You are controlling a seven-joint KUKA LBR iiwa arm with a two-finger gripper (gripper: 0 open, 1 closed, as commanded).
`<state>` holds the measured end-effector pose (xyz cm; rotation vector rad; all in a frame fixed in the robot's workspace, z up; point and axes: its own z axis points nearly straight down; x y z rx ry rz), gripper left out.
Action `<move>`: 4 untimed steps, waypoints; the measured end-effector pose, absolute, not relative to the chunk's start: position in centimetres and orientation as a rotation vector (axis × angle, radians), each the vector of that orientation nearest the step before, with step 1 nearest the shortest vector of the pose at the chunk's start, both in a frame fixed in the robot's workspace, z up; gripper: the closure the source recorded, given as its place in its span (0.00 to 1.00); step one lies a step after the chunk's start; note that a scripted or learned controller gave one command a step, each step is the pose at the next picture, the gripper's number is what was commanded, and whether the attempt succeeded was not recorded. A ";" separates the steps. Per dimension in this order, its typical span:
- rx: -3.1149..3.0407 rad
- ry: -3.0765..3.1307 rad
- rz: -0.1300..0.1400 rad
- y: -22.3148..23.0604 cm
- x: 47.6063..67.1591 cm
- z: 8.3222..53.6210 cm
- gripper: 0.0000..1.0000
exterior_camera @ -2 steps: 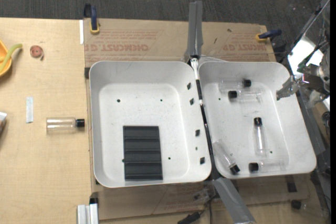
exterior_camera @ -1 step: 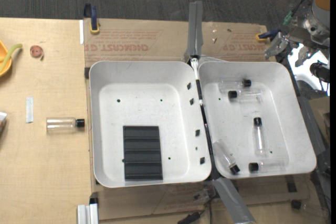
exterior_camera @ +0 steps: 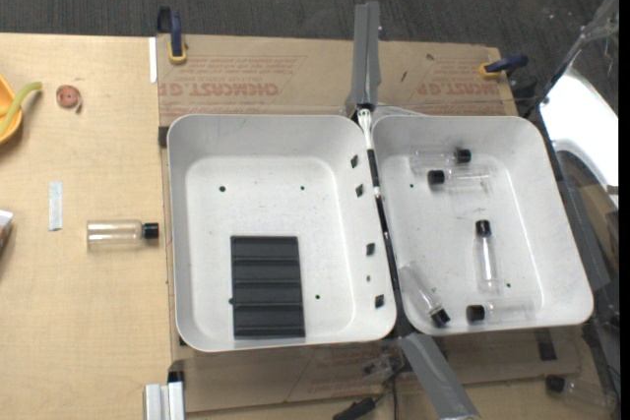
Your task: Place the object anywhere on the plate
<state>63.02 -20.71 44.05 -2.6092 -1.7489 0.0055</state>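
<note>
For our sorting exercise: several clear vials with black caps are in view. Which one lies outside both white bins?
The vial on the wooden bench left of the left bin, lying on its side with its cap pointing right. The others all lie inside the right bin.

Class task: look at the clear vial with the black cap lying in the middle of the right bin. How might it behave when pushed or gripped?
The vial lies on its side and looks cylindrical, so it would probably roll. Its clear, smooth wall may be slippery.
</note>
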 end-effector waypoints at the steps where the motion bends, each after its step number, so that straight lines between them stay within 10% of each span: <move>1: -2.835 -1.353 0.007 -13.8 65.9 44.0 0.00; 2: -2.881 -1.248 0.009 -21.1 63.3 43.9 0.00; 3: -2.953 -1.071 0.007 -16.2 65.2 44.0 0.00; 4: -3.034 -0.808 0.010 -21.9 63.0 43.9 0.00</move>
